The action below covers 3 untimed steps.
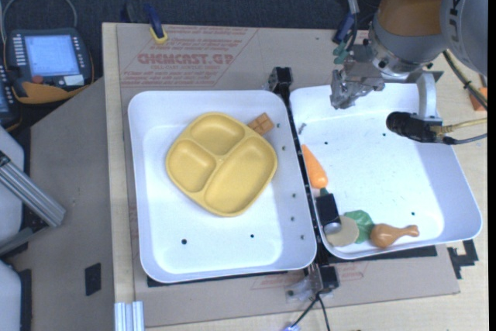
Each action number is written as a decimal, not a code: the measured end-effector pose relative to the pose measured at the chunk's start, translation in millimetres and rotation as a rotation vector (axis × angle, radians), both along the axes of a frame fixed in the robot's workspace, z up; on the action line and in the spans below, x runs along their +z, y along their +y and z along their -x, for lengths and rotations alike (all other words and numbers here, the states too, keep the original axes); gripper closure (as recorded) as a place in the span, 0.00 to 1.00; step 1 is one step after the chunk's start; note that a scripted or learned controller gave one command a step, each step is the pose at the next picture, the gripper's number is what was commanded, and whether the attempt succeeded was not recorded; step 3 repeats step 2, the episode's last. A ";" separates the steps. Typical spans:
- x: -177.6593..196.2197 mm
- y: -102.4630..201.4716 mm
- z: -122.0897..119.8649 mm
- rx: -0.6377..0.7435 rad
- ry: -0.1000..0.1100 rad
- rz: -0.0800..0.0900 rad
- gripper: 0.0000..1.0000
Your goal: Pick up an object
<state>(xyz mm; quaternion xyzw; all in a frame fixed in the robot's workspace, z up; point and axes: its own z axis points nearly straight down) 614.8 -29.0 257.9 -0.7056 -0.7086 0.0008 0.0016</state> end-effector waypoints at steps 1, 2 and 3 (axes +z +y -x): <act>-18.7 53.0 18.7 0.001 0.001 -0.001 1.00; -17.8 107.0 24.9 0.002 -0.001 -0.001 1.00; -17.8 107.0 24.9 0.002 -0.001 -0.001 1.00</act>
